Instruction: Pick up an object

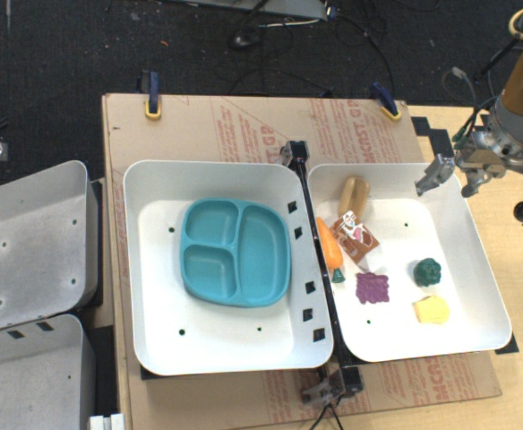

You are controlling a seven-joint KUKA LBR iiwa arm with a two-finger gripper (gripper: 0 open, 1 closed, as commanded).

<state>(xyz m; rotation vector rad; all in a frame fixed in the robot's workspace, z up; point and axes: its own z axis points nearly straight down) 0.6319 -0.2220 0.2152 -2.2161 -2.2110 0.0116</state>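
My gripper hangs over the far right corner of the right bin, its two fingers spread apart with nothing between them. Inside that bin lie a tan bread roll, a brown-and-white packet, an orange carrot, a purple flat piece, a dark green ball and a yellow block. All of them rest below and left of the gripper, apart from it.
The left bin holds a teal divided plate. A black divider runs between the bins. White trays lie off the bench at left. Blue-yellow clamps grip the board's far edge.
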